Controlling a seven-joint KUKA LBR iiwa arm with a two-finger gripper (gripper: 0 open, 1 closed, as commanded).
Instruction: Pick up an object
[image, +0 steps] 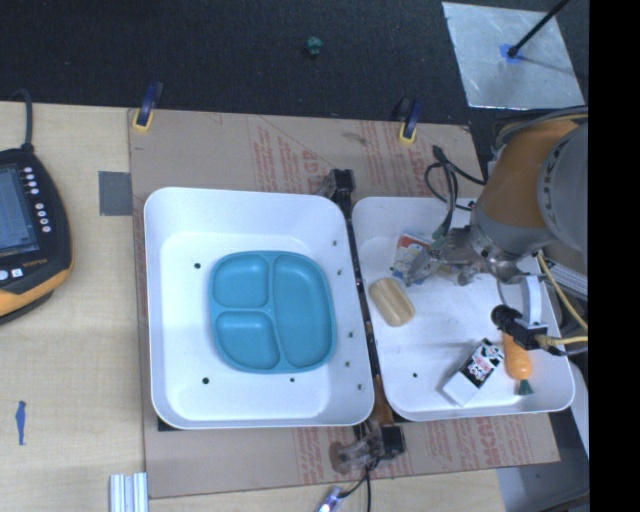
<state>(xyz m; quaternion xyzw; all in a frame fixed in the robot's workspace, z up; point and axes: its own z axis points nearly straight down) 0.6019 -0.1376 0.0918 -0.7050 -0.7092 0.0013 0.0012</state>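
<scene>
The table (80, 330) carries a brown cardboard sheet (250, 140) with two white bins side by side. The left bin (170, 300) holds one blue divided plate (272, 310), lying flat near its middle with bare floor all around it. The right bin (430, 385) holds the small things and the working end of the arm (530, 190), which comes in over its far right corner.

By my reading the pick is not yet made. The gripper (418, 262) sits low in the far part of the right bin, right at a small red-and-white packet (410, 243), but the wrist hardware crowds it and I cannot tell how it is set or whether it has anything. Nothing is plainly lifted. Grasp and raise both appear to be left.

The other candidates lie on the bin floor: a tan bread-like roll (391, 301) just beside the dividing wall, a black-and-white carton (473, 372) near the front wall, and an orange carrot-like piece (518, 360) close to the right wall, beside the carton.

Room is tight. The roll hugs the shared rim, the carton and orange piece sit close to the walls, and cables (560, 300) trail over the right edge. The open floor lies in the middle of the right bin, between roll and carton. A handheld pendant (25, 230) rests at the table's left, well apart.
</scene>
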